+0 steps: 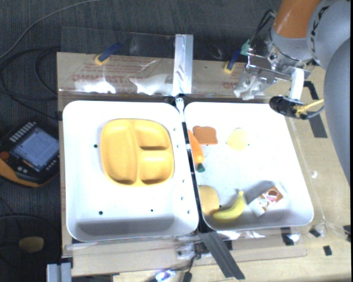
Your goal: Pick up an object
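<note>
The right bin [294, 157] holds several small items. A brown toast-like piece [205, 134] and an orange carrot [196, 151] lie by its left wall. A pale yellow disc [237, 138] sits near the far middle. Along the near wall are a banana [230, 208], a tan round piece [209, 198] and a small grey-and-white carton [265, 199]. My gripper [260, 80] hangs over the bench just beyond the right bin's far rim, well apart from every item. No object shows at its tip.
The left bin [82, 204] carries a yellow divided tray [137, 151]. A metal divider [183, 63] and crumpled plastic sheet [123, 75] lie behind the bins. A handheld pendant [29, 151] rests on the floor at left. The arm's grey body [341, 69] fills the upper right.
</note>
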Robot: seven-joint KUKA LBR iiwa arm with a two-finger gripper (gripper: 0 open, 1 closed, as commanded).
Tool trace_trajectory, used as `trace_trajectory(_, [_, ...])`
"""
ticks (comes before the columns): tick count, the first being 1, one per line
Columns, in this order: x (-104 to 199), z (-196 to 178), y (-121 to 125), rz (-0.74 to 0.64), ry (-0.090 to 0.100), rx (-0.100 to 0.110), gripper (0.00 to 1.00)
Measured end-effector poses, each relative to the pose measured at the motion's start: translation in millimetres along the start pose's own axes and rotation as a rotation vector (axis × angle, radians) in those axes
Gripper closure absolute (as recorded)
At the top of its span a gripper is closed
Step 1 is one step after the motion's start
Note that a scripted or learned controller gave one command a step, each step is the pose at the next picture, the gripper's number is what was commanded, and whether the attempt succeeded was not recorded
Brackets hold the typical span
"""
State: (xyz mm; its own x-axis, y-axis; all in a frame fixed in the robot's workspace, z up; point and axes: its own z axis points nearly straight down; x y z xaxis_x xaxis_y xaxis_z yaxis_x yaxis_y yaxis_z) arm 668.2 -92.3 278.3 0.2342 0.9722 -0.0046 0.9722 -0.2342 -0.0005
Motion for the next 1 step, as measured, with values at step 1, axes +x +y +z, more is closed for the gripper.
trace_trajectory(1, [32.0, -48.3, -7.5, -0.126, 0.0, -0.001, 1.0])
